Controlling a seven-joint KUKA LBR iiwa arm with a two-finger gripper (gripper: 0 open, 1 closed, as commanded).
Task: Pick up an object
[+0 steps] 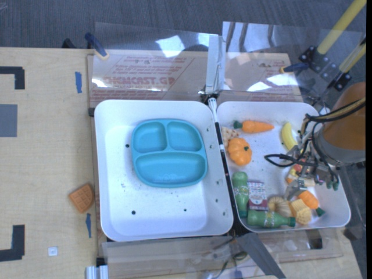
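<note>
Bins, white, shallow: two, side by side on the tabletop (40,156); all places below are given relative to the right bin (342,211).

Left bin (110,214), touching the right bin's left wall: one blue divided plate (168,153) with three compartments, lying flat in its upper half.

Right bin contents, counted:
- green bottles (268,218): two, one along the left wall and one lying across the lower edge, near a small white-and-red packet (256,189).
- orange pumpkin (239,150): one, upper left, close to the left wall.
- carrots (256,127): two, one lying along the top, a second, smaller one low on the right side.
- banana (288,136): one, upper right of centre.
- small mixed pieces in the lower right corner: too cluttered to count.

End effector (299,176): one, low over the right side of that bin, among dark cables, just above the cluttered pieces; whether it is apart or together cannot be told, and nothing can be seen clamped in it. Arm (347,127), with orange band, enters over the bin's right wall.

Outside the bins, far left of the right bin: one orange waffle-textured piece (82,197) on the tabletop; blue tape marks (78,81), at least three, near the left bin.
</note>
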